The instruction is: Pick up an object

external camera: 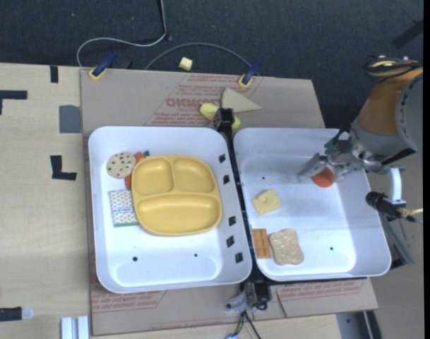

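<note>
Here the gripper (320, 169) sits low in the right bin (342, 260), toward its far right part, the arm (384, 119) coming in from the right. The jaws look spread, the grey fingers (308, 168) pointing left and slightly near. A small red-orange object (323, 179) lies right against them, on their near side — touching or nearly so. Whether it is between the fingers or merely beside them I cannot tell from this slanted view, so no hold is claimed.

Relation that matters: the red object is roundish with no clear long axis, so finger orientation should matter little. Judgement — the coming move turns on shifting the jaws a little toward the near side to centre them over it, then pressing them together.

Other candidates in the same bin, all left and nearer: a yellow cheese-like square (266, 202) mid-bin, a tan bread-like slice (286, 246) near the near edge, and a narrow orange cracker (260, 242) just beside it on its left.

Left bin (102, 260): a yellow divided plate (176, 195) fills the middle, a round cookie (120, 164) and a patterned wafer (122, 207) lie along its left. These are well apart from the gripper.
</note>
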You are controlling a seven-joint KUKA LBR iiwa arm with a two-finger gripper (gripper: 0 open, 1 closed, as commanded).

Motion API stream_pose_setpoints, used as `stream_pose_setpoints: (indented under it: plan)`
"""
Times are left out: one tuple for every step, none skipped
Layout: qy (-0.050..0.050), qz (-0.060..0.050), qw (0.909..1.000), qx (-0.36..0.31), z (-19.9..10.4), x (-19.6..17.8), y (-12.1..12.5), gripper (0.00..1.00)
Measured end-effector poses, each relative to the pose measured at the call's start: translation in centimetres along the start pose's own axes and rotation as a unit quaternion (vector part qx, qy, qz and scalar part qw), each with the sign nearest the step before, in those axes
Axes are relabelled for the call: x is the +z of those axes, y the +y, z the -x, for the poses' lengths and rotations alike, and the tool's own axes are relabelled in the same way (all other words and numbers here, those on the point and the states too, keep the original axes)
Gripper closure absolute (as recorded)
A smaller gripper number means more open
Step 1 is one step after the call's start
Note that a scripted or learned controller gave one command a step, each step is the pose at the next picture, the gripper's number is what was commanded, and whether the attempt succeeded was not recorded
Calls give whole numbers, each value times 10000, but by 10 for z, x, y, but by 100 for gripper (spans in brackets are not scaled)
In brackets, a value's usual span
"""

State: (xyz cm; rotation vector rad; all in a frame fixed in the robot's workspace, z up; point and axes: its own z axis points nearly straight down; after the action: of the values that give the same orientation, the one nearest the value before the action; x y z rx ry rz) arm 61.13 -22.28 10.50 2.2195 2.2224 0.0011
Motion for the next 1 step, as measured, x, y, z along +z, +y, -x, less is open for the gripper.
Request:
stream_pose_setpoints:
  plan:
    - [0,2,10000,4,1,-41,-16,0]
